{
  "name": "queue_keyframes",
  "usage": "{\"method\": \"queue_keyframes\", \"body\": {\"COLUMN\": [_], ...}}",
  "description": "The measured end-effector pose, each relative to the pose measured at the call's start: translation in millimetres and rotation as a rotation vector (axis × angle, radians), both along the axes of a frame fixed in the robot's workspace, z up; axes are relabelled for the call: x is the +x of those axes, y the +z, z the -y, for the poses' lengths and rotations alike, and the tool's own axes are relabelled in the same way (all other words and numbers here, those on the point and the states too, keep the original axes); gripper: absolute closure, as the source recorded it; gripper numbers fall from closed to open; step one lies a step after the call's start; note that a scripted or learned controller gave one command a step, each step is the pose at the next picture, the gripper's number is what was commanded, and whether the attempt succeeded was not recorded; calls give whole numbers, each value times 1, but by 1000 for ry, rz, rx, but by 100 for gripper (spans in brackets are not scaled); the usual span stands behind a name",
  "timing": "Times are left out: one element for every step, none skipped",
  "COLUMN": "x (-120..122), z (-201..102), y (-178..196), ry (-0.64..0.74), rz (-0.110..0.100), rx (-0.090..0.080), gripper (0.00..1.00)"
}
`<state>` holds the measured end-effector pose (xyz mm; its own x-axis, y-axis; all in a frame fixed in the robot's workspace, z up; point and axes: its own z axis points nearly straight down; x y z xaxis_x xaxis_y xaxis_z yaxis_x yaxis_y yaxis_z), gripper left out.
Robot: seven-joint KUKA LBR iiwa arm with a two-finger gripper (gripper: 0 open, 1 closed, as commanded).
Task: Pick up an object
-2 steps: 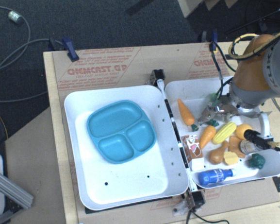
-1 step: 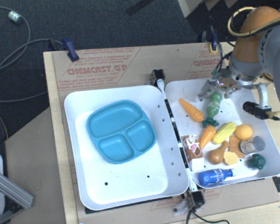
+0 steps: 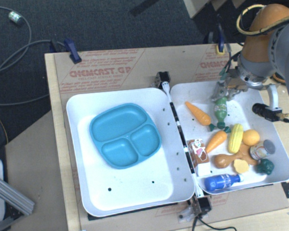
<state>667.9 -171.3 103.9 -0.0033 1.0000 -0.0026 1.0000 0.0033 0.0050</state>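
My gripper [image 3: 222, 93] hangs over the far part of the right bin [image 3: 283, 150], at the end of the grey arm with its orange band. Just below it lies a small green object [image 3: 219, 111], touching or nearly touching the gripper's tip; I cannot tell whether it is held. An orange carrot [image 3: 198, 113] lies to the left of it. Nearer the front sit a second carrot [image 3: 216, 140], a yellow corn cob [image 3: 235, 137], an orange fruit [image 3: 251, 137], a brown pear-shaped piece [image 3: 224, 159], a small can [image 3: 260, 151] and a blue bottle [image 3: 221, 181].
The left bin [image 3: 83, 158] holds a blue divided plate [image 3: 125, 135]. A red-brown packet [image 3: 198, 150] lies by the right bin's left wall. A dark green item [image 3: 264, 166] sits at the front right. Cables run over the dark floor beyond the bench.
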Motion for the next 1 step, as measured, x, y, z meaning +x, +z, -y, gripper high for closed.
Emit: {"method": "queue_keyframes", "body": {"x": [-26], "z": [-56], "y": [123], "ry": [2], "rz": [7], "rx": [2], "gripper": [100]}}
